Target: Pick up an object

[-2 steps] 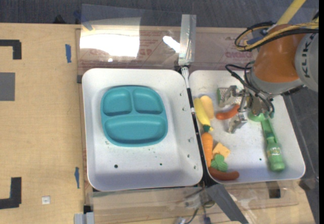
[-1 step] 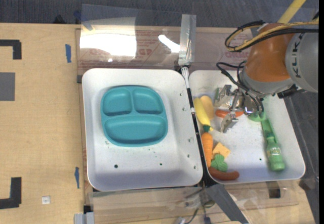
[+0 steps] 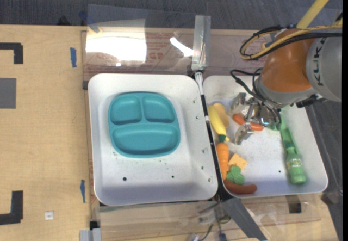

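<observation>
Jaws (image 3: 247, 123) low in the right bin (image 3: 312, 174), around a small orange piece (image 3: 240, 119); can't tell if they're apart or clamped. Yellow banana (image 3: 218, 118) just left, carrot (image 3: 223, 156) and sausage (image 3: 241, 187) below, green bottle (image 3: 291, 155) right. Left bin (image 3: 103, 180) has the teal plate (image 3: 144, 124). Judgement: grasp in progress, nothing lifted yet.

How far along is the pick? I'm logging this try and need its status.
Done: the gripper is down in the right bin, among the toy food. In hand: a small orange piece lies right at the gripper, but whether it is grasped cannot be told. Left: a clear lift. The banana, carrot and green bottle lie on the bin floor.
</observation>
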### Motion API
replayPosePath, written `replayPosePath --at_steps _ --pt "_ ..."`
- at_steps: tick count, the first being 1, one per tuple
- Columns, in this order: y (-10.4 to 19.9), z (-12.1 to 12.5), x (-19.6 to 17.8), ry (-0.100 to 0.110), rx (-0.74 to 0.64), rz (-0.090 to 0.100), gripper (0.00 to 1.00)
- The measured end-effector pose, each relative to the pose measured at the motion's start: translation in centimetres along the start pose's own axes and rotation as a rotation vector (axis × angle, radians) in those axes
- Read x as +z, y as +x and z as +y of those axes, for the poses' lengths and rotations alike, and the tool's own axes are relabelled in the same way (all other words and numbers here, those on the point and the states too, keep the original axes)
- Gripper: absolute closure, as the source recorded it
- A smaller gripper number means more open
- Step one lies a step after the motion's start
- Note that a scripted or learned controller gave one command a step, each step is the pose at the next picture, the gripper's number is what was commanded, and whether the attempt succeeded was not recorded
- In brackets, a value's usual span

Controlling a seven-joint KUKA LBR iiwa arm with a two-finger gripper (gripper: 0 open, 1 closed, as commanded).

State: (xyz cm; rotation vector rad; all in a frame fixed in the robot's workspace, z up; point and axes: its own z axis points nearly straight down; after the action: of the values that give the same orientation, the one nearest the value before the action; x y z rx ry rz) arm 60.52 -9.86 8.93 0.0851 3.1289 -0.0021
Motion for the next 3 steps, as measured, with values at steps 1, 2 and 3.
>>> replayPosePath --at_steps 1,2,3 --pt "-0.2 -0.1 0.0 -0.003 0.057 0.0 0.0" --pt "-1.2 0.2 0.1 -0.002 0.209 0.0 0.0" --pt "-1.6 0.3 -1.4 -0.001 0.208 -0.014 1.0"
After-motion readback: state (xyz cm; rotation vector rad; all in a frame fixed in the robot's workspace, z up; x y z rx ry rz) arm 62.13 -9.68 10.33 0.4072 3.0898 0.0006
